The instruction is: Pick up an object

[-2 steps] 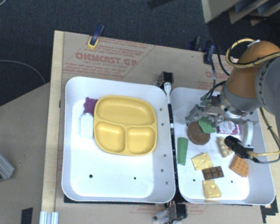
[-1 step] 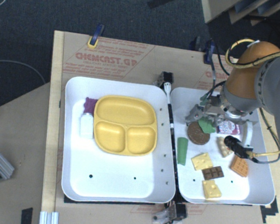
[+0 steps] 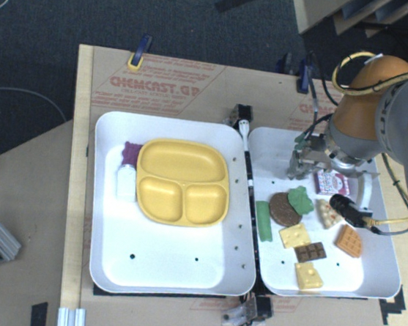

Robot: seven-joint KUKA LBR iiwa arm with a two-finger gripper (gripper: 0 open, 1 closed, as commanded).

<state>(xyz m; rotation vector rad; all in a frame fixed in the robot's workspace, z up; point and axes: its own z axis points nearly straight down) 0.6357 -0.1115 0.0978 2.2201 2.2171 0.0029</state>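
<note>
The grey two-finger gripper (image 3: 301,163) is hanging over the right white bin's (image 3: 378,279) upper part; whether it is clenched I cannot tell. The nearest piece, a green leafy toy (image 3: 301,201), is lying just below it toward the frame's bottom, beside a brown round cookie (image 3: 282,208).

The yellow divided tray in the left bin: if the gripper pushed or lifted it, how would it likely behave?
The yellow divided tray looks like moulded plastic, so probably stiff and light. It lies flat, so it would likely slide, not tip. Its width suggests only a rim grasp.
</note>
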